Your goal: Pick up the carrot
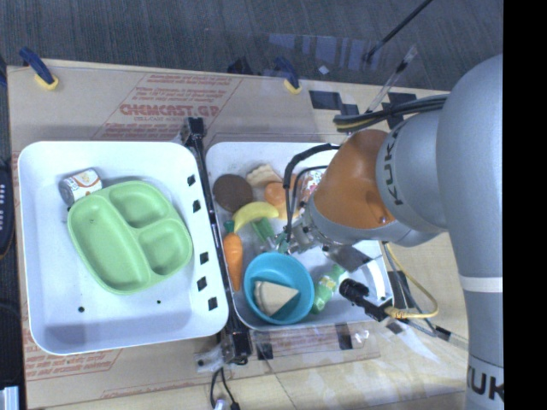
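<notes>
The carrot (232, 258) is seen lying unlifted left of the blue bowl (278, 287); the claw's state cannot be told.

Even, fairly bright overhead light — soft shadows inside the white bins (51, 331), mild glare on the arm (479, 161); overall slightly soft and grainy.

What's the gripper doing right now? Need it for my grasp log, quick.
Gripper: cannot be told; the wrist hides it. It sits over the right bin, beside the carrot.
</notes>
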{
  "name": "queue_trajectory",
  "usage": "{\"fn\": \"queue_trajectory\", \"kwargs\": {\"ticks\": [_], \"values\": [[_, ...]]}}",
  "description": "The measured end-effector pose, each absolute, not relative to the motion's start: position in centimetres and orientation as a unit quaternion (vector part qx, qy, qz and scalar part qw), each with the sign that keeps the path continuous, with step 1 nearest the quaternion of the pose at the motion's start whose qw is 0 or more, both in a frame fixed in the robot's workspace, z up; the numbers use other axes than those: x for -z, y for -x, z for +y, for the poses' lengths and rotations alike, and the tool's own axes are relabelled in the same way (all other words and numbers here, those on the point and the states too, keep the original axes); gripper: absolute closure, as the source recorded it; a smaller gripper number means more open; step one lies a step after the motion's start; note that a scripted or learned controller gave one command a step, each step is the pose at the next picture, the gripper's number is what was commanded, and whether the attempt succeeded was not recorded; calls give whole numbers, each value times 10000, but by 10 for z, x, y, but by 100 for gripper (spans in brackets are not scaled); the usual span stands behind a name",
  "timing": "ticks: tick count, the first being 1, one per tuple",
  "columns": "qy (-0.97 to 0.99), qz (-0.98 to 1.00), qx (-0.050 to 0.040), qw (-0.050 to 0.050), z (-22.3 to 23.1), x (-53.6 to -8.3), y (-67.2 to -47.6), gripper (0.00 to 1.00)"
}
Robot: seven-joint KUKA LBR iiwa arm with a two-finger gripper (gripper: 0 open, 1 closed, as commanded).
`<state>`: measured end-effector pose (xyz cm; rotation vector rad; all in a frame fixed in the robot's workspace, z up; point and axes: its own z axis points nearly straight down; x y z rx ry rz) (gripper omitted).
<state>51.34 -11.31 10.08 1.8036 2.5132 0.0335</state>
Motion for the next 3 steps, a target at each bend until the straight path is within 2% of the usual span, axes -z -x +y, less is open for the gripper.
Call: {"fn": "queue_trajectory", "kwargs": {"ticks": [1, 2, 3], "values": [[-5833, 8116, -135, 302, -113, -103, -517, 0], [-6830, 7304, 24, 24, -100, -94, -562, 0], [-7305, 6829, 28, -3, -99, -94, -553, 0]]}}
